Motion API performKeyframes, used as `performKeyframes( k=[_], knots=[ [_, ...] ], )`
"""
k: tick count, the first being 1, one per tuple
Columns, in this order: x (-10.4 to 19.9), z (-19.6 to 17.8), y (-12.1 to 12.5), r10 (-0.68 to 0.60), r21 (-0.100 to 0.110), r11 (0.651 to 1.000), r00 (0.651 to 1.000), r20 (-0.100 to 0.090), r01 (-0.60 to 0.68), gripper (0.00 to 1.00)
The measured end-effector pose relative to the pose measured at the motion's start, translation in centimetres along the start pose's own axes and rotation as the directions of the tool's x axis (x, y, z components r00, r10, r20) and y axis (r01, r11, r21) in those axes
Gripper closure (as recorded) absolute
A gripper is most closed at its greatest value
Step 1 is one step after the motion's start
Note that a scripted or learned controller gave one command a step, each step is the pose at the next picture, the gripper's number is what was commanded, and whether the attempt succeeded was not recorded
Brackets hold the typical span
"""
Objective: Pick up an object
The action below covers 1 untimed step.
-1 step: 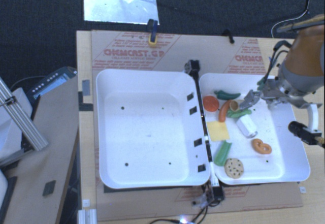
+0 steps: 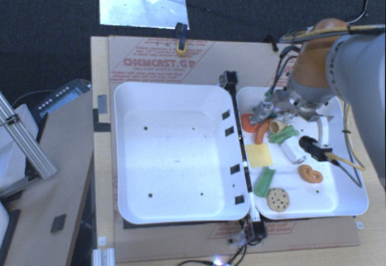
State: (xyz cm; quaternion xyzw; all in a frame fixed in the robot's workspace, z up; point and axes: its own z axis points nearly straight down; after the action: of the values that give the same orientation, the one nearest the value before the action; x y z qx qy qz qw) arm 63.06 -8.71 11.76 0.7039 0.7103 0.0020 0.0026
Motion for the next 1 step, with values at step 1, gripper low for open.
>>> performKeyframes(
  k=[1],
  knots=[
    [0.46,0.75,-5.01,0.009,0.012,1.000,1.000,-0.002,-0.008,0.00]
  ],
)
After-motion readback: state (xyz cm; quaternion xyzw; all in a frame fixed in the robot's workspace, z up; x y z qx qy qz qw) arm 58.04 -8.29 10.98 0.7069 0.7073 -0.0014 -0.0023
